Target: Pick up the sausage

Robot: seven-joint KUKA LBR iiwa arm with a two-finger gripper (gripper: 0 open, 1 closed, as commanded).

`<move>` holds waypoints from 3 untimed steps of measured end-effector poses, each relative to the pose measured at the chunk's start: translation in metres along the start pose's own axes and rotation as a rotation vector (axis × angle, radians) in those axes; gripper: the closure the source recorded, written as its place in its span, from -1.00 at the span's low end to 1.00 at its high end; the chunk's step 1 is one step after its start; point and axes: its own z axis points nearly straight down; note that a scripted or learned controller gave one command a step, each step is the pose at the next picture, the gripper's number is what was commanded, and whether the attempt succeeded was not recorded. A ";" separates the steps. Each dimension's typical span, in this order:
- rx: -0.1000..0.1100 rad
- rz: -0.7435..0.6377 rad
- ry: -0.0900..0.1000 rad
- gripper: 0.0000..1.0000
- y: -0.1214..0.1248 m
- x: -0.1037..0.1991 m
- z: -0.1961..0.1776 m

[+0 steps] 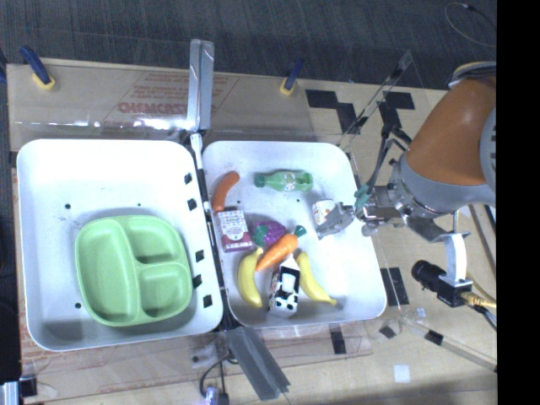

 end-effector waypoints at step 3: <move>-0.006 0.007 0.002 -1.00 0.176 0.077 0.159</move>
